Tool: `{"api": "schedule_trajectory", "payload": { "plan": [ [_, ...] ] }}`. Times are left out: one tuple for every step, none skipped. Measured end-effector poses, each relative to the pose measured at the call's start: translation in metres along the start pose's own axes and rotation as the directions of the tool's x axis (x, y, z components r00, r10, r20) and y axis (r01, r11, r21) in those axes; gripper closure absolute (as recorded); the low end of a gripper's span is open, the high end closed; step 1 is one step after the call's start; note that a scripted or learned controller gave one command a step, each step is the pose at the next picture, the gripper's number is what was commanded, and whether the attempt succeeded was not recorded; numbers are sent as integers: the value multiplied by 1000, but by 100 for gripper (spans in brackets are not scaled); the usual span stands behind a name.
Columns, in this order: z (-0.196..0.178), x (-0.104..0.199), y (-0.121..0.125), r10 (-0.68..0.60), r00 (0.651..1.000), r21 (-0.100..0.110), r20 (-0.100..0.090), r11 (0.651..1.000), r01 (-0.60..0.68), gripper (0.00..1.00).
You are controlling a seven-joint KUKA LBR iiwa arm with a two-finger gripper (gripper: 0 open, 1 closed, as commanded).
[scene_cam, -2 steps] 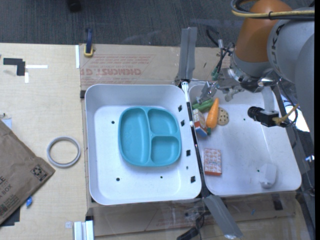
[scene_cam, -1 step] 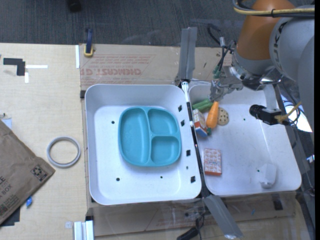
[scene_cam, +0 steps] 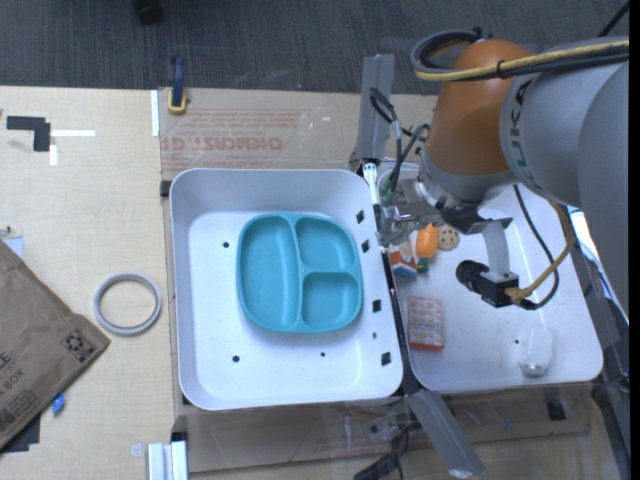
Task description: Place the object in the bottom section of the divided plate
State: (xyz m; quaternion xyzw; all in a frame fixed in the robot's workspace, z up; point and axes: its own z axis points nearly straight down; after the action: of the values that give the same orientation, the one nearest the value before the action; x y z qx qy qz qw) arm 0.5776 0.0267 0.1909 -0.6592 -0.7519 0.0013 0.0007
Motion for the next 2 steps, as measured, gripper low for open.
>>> {"api": "schedule_trajectory", "payload": {
  "plan": [
    [0,51,-55,-390,921,-1,0,921,390,100],
    [-49,107,-44,-944,329,-3,4,329,944,100]
  ]
}}
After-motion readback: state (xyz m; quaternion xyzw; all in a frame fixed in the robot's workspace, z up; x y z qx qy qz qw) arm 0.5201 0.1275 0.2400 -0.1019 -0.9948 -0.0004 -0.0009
